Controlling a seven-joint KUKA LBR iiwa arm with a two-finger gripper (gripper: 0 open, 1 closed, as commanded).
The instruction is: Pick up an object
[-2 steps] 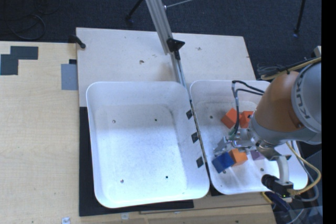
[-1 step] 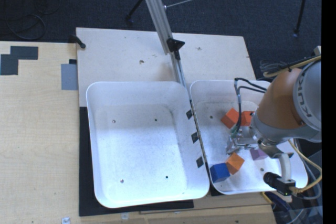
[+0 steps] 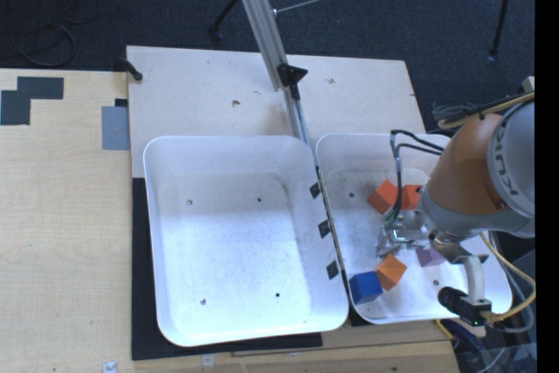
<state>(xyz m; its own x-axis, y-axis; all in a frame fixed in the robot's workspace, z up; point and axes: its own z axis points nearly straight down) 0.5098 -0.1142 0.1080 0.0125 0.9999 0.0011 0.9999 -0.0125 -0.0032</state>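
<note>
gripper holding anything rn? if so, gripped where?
Cannot tell. The gripper is low in the right bin near the orange blocks, but nothing is visibly between its fingers.

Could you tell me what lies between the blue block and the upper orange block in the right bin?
In the camera view, the pincer and a smaller orange block lie between the blue block and the upper orange block.

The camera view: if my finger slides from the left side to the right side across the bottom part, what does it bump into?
Wooden bench top → left bin → blue cube → small orange block → purple block → grey arm.
</note>
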